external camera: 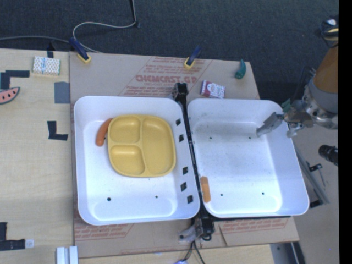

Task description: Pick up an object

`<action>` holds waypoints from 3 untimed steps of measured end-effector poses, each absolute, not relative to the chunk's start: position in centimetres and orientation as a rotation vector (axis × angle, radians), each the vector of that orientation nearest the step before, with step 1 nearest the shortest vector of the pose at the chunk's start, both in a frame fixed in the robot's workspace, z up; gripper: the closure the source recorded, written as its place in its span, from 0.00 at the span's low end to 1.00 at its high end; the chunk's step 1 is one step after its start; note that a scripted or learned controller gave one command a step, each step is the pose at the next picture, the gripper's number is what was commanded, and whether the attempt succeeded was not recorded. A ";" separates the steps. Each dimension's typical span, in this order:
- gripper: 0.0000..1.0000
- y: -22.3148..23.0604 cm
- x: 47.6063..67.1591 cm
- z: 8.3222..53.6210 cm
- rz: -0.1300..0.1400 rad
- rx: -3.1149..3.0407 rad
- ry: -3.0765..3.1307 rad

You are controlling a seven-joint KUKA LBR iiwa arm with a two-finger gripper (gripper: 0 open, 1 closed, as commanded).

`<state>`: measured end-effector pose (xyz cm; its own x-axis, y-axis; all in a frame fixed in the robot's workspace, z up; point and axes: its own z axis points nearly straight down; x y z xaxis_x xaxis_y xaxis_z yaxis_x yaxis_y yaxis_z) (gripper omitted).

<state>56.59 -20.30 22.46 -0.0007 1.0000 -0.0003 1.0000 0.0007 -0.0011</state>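
- From the camera above the bench, the gripper (273, 124) hangs over the far right part of the right bin (286, 202), reaching in from the right; one grey finger (268, 126) slants down and left toward the bin floor.
- I cannot tell from here whether the fingers are spread or pressed together, and nothing shows between them.
- The nearest thing to pick is a small orange stick (205, 188), which lies against the left wall of the right bin toward the near side, well apart from the gripper.
- It is short, narrow and orange, lying lengthwise along the wall.
- In the left bin (88, 202) sits a yellow plate (142, 146) with three compartments, roughly square with rounded corners, lying flat in the far half.
- An orange sausage (102, 132) lies just beside the plate's far left edge, touching or nearly touching it.
- Both of these are well apart from the gripper, across the divide between the bins.
- A small red and white packet (212, 89) lies on the cardboard beyond the bins.
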 end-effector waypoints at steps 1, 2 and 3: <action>0.00 -13.7 56.5 12.4 0.003 -2.217 -2.221; 0.00 -11.3 60.9 8.6 -0.002 -2.220 -2.224; 0.00 -10.9 48.3 8.6 0.001 -2.223 -2.219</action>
